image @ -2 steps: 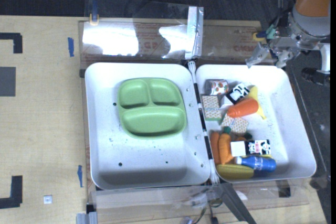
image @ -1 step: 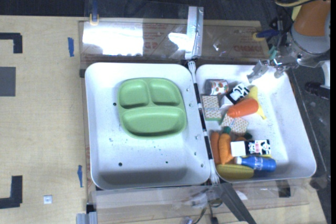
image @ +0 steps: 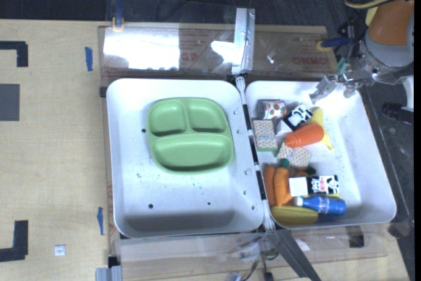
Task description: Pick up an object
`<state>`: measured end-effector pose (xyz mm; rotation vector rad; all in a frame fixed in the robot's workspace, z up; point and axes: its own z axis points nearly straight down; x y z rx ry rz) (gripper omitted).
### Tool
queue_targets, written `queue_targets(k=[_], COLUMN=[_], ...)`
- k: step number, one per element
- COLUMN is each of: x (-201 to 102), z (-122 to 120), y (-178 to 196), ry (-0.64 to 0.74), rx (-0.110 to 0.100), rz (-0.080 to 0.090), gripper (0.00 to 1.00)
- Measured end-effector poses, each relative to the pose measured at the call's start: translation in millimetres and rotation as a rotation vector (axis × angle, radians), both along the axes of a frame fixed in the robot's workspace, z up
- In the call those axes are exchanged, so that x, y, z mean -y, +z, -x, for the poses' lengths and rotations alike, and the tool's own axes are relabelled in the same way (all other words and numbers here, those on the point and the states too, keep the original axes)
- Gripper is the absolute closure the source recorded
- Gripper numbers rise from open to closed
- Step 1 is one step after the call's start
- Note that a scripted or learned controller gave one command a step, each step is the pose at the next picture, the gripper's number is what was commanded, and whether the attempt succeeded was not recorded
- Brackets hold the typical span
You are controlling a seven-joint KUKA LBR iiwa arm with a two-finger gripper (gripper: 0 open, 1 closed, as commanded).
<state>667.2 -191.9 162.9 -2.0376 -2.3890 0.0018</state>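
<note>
With the grey arm's two-finger gripper [image: 327, 87] hovering, its opening impossible to judge, over the far right corner of the right white bin [image: 371, 161], the orange carrot-shaped toy [image: 306, 135] lying just near-left is offering an isolated, top-down grasp.

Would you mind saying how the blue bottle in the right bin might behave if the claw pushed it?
The blue bottle lies on its side, so it would probably roll. Its surface looks smooth, perhaps slippery. The yellow banana beside it may check the roll.
</note>
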Motion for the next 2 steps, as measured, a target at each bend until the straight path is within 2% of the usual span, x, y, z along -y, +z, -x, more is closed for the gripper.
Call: queue_targets(k=[1, 2], x=[-18, 7], z=[22, 53], y=[-46, -78], ry=[0.158, 0.145], rx=[0.028, 0.002], rz=[0.009, 0.0], gripper=[0.0, 0.0])
